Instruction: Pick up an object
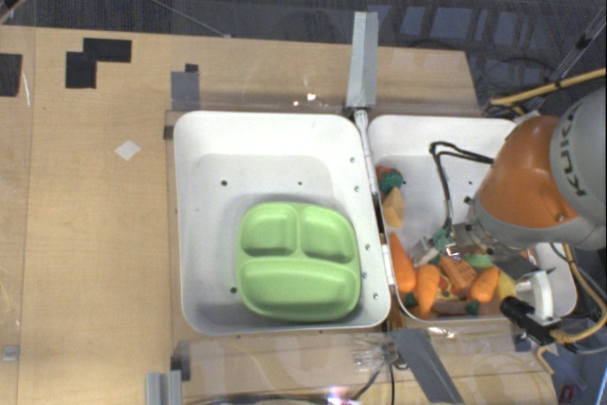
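The right bin (417,142) holds a heap of toy food along its left and front sides: orange carrots (405,268), a red and green piece (388,176), a pale piece (393,207) and more orange and brown items (459,277). My gripper (455,251) reaches down into this heap at the bin's front, below the orange wrist band (526,180). The arm's bulk covers the fingers and part of the pile.
The left bin (218,156) bears a green divided plate (299,259) near its front right. A metal divider post (360,62) stands between the bins at the back. Black cable (441,168) loops over the right bin. Wooden bench (85,232) lies to the left.
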